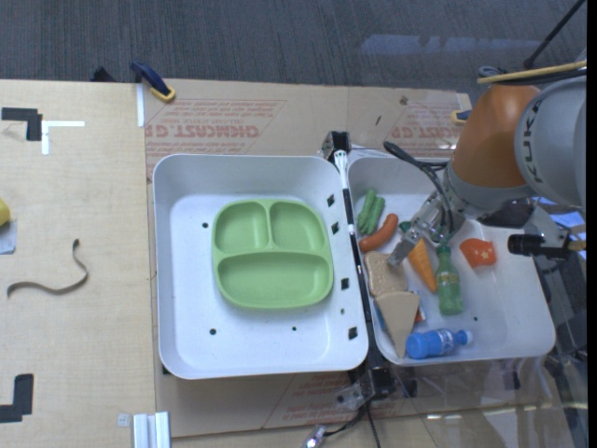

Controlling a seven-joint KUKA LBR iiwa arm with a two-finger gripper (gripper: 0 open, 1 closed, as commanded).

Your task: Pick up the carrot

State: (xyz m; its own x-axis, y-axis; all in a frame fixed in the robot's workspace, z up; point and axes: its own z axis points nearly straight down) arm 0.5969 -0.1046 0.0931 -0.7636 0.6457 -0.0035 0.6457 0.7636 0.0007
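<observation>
The carrot (425, 267) is a small orange cone lying in the right bin (522, 334), thick end up and tip pointing down-right. My gripper (418, 237) reaches down from the right and hovers right at the carrot's upper end. It looks open, with one silver finger (406, 250) just left of the carrot's top. The carrot rests on the bin floor and is not lifted.
Crowding the carrot are a green bottle (450, 283) on its right, a red piece (478, 252), a sausage (378, 234), a green vegetable (370, 211), bread slices (381, 273) and a blue bottle (437, 343). The left bin (168, 250) holds a green divided plate (273, 253).
</observation>
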